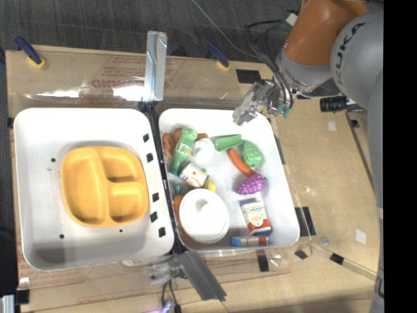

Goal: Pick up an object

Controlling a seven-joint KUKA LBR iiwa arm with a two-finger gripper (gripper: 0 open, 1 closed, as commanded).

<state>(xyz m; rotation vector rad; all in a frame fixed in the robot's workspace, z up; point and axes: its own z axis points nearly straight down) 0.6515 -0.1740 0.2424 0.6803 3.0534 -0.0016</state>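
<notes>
The right bin [281, 175] holds several small items: a green bottle [185, 141], a white bowl [203, 216], purple grapes [251, 185], an orange carrot [240, 162], a green vegetable [251, 152], a small juice carton [255, 215] and a marker [248, 241]. My gripper [249, 110] hangs above the bin's back right corner, clear of the items. Nothing shows between its fingers.
The left bin [26, 175] contains a yellow divided tray [104, 185]. A metal clamp post [156, 64] rises at the back between the bins. Cables run behind the right bin by the arm. Bare bench lies to the right of the bins.
</notes>
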